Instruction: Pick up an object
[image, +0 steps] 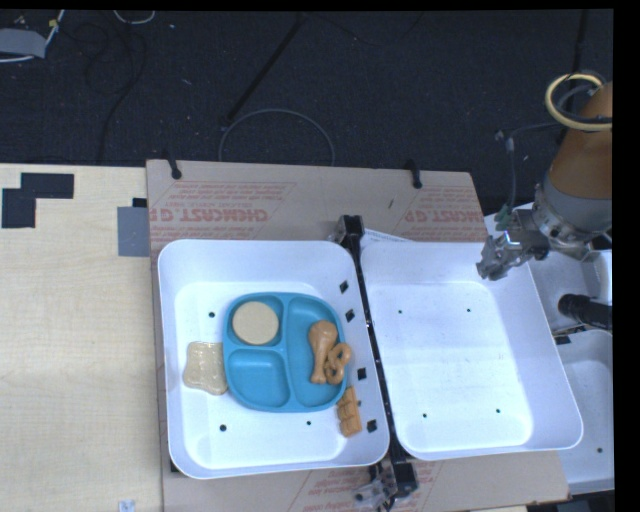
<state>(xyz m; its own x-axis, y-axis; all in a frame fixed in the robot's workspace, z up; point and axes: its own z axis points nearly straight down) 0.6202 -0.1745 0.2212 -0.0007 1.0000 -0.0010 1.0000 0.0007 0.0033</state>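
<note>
Camera view: looks down on two white bins side by side.
Surface: pale wood (70, 350), with a cardboard sheet (260, 200) lying under both bins.
Left bin: (190, 270) holds all the loose things.
Tray: blue (262, 385), three compartments, flat in the middle of the left bin.
Disc: round and tan (254, 323), in the tray's upper left compartment.
Pretzel: a knotted tan piece (328, 352), lying lengthwise in the tray's right compartment.
Lower left compartment: only blue floor shows.
Toast: a pale tan slab (205, 367) on the bin floor, touching the tray's left edge.
Chunk: a small tan piece (348, 412) on the bin floor, just beside the tray's lower right corner and close to the bin's right wall.
Right bin: (470, 340) has a white floor with small dark dots.
Arm: grey with an orange band (580, 170), coming in from the right edge of the view, above the right bin's far right corner.
Gripper: (497, 258) at the far right rim of the right bin, well apart from the tray and the tan things. It is too small and blurred to tell whether it stands wide or narrow. Nothing can be made out in it.
</note>
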